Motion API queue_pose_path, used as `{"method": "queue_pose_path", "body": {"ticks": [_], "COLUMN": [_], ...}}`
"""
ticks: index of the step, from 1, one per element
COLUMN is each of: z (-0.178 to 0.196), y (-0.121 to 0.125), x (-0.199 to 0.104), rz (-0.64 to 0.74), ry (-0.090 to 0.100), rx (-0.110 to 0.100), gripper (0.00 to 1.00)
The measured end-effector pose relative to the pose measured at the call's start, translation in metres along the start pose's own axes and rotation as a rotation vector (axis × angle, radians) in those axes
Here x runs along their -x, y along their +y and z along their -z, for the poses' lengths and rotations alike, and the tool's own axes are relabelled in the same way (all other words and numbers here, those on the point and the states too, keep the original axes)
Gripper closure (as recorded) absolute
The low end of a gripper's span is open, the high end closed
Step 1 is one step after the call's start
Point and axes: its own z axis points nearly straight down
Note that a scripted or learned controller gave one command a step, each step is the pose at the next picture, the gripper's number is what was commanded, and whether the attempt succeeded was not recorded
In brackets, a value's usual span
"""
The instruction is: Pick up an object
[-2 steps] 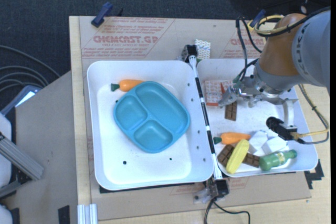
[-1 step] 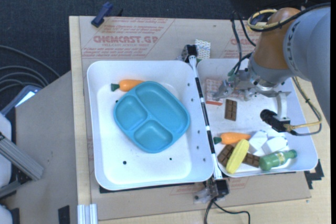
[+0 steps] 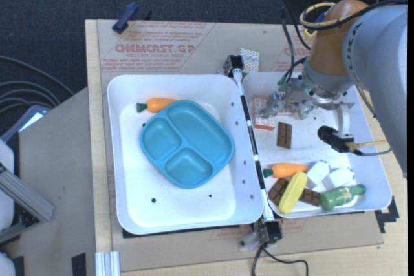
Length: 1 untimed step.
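I see the arm (image 3: pixel 362 42) reaching in over the right bin (image 3: pixel 372 139), its gripper (image 3: pixel 289 102) low near that bin's far left corner. I cannot tell how the gripper is set; nothing shows between its tips. Just beside it lies a flat packet with red print (image 3: pixel 264 114), and a little nearer me a brown chocolate bar (image 3: pixel 284 134) lies alone on the bin floor. A black cable plug (image 3: pixel 331 136) hangs over the bin's middle. Along the near edge the rest crowd together: a carrot (image 3: pixel 289 170), a yellow corn cob (image 3: pixel 292 192) tilted over more chocolate pieces (image 3: pixel 312 197), white blocks (image 3: pixel 330 175) and a green bottle (image 3: pixel 341 196) on its side. In the left bin (image 3: pixel 126 203) a blue divided plate (image 3: pixel 186 143) sits near the middle, with a second carrot (image 3: pixel 157 104) touching its far edge.
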Motion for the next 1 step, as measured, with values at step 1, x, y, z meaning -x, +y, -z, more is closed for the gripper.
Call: {"method": "queue_pose_path", "body": {"ticks": [1], "z": [-0.0023], "y": [0.013], "x": [0.0006], "rz": [-0.006], "ry": [0.005], "rx": [-0.031], "gripper": [0.0]}}
